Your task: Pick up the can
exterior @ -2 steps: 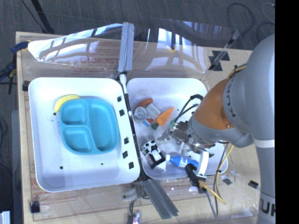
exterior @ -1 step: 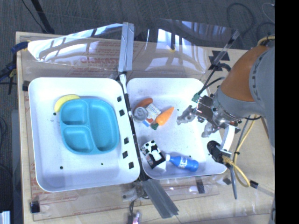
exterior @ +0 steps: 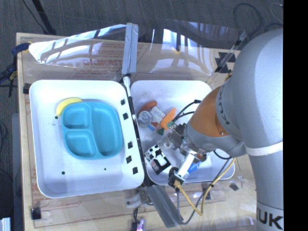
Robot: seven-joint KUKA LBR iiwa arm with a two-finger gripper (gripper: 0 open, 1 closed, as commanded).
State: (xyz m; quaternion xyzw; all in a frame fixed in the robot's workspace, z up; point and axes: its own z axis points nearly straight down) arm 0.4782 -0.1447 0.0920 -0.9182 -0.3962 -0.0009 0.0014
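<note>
Clutter in the right-hand shallow white bin [exterior: 173, 85] surrounds the small metal can with a silvery round end [exterior: 144, 116]. The can sits close to that bin's left wall, in its far half, just beside a reddish sausage-shaped piece [exterior: 150, 104] and near an orange carrot-shaped piece [exterior: 168, 118]. The end effector [exterior: 166, 141] hangs low over the bin's middle. From it the can lies to the left and farther away, close but apart. The can's round end faces upward, so its long axis looks roughly upright. Whether the end effector is open or closed cannot be told, and nothing is seen in its hold.
</note>
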